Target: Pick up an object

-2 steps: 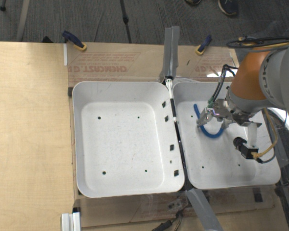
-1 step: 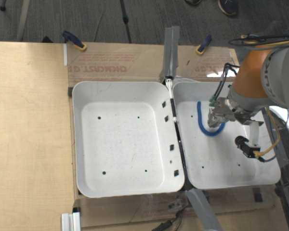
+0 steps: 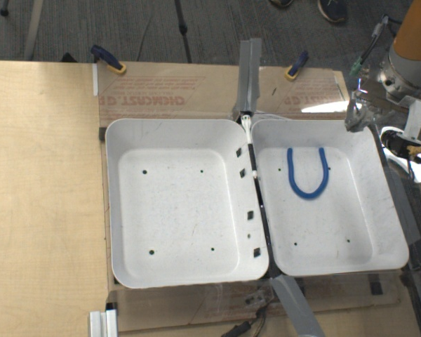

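One blue U-shaped object (image 3: 308, 175) lies in right bin (image 3: 379, 255) — down-left of gripper (image 3: 356, 116), well apart. Gripper hovers over bin's upper right rim — finger state impossible to tell. Left bin (image 3: 119, 209) further left.

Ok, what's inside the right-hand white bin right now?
The right-hand shallow white bin holds one blue U-shaped flexible piece, lying flat in its far half with the open end pointing away from the camera. The arm's gripper hangs over the far right corner and hides that bit of rim.
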Motion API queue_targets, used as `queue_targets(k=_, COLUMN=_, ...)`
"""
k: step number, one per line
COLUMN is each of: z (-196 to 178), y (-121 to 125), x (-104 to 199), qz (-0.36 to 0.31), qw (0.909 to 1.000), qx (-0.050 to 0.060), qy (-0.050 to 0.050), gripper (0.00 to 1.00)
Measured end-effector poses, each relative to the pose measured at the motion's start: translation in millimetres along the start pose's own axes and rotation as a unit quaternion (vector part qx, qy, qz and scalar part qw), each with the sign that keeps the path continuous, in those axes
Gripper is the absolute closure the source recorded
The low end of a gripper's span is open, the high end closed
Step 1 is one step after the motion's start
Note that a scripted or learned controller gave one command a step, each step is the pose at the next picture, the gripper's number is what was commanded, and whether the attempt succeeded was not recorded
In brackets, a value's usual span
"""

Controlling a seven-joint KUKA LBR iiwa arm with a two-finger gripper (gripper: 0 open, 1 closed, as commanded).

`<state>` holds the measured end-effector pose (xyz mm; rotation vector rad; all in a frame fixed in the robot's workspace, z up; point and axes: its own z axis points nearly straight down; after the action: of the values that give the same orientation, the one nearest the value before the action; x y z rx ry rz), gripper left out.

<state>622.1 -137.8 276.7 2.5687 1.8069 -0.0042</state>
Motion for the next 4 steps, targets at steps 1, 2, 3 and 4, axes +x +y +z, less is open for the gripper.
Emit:
queue_targets(k=1, z=14.9, y=17.3, x=-5.8, qz=-0.231, qw=0.973, qx=0.0, qy=0.0, gripper=1.0)
queue_targets(k=2, z=24.3, y=42.0, x=-6.5, qz=-0.364, qw=0.9314, qx=-0.002, qy=0.0, gripper=1.0)
queue_targets(k=3, z=24.2, y=42.0, x=-6.4, qz=-0.364, qw=0.9313, qx=-0.002, qy=0.0, gripper=0.0)
queue_targets(k=4, z=172.0, y=49.5, x=-27.0, qz=-0.435, qw=0.9005, qx=-0.002, qy=0.0, gripper=0.0)
